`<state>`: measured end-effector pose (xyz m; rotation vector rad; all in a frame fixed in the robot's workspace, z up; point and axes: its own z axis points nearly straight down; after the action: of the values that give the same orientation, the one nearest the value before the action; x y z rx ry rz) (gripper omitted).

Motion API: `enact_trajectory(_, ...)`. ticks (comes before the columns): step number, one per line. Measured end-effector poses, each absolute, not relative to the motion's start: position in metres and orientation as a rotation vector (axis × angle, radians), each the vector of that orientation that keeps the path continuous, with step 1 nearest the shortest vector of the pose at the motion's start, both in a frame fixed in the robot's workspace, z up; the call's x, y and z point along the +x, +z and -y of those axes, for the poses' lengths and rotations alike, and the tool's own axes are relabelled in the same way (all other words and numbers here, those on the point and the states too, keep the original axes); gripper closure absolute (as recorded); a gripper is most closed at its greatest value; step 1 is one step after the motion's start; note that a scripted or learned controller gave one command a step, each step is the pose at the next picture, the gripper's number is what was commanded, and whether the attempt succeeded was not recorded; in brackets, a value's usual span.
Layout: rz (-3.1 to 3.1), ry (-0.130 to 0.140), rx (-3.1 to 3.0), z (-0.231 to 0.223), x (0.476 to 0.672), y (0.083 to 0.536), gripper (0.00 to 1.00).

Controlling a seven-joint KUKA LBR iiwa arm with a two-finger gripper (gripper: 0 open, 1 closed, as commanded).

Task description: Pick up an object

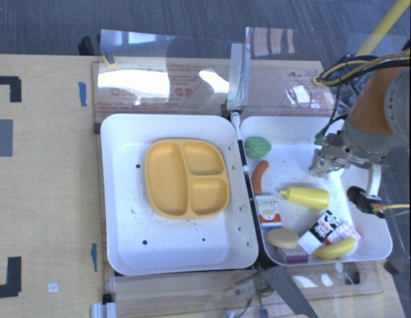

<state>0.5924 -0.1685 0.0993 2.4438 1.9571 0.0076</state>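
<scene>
No writing is readable on any object from here. The small carton [269, 211] near the divider has a red and white label with a blue patch, but the print is too small to make out. Another carton [326, 228], black and white, lies near the front right corner; its marks are also not legible.

The gripper [322, 166] hangs over the back part of the right bin [382, 244], above the bare white floor. I cannot tell how far its fingers stand apart, because they look like one grey block from this angle. Nothing is visible between them, and they seem not to touch any object.

The objects lie in the right bin. A green ball [257, 146] is at the back, near the divider. A sausage [259, 175] lies just in front of it. A yellow bottle [305, 195] lies on its side in the middle, near the gripper but apart from it. A banana [335, 248] and a tan disc [282, 237] are at the front edge.

In the left bin [122, 244] rests a yellow tray [186, 177] with three compartments.
</scene>
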Motion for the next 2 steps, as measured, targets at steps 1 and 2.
enact_trajectory(1, -1.959, 0.006, 2.445, 0.168, 0.592, 0.098, 0.0)
enact_trajectory(2, -1.901, 0.008, 2.495, 0.103, 0.541, 0.088, 0.0)
